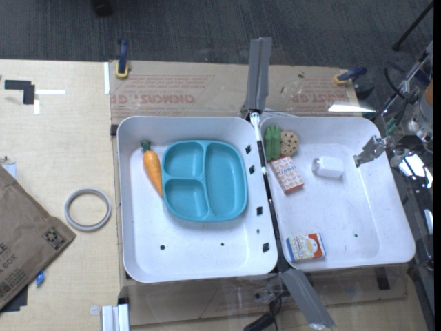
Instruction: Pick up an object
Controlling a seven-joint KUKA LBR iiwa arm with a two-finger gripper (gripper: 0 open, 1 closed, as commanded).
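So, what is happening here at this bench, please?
A robot arm reaches in from the right, and its gripper hangs over the right bin, near its right wall. It holds nothing. That bin has a small white block, two little cartons, a cookie and a green item. The left bin holds a teal divided plate and a toy carrot beside it.

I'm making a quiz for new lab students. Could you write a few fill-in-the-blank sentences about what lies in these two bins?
1. The carrot lies in the ____ bin, beside the teal plate.
2. The teal plate has ____ compartments.
3. The white block lies in the ____ bin.
4. The gripper is over the right bin's ____ edge.

Missing words: left; three; right; right
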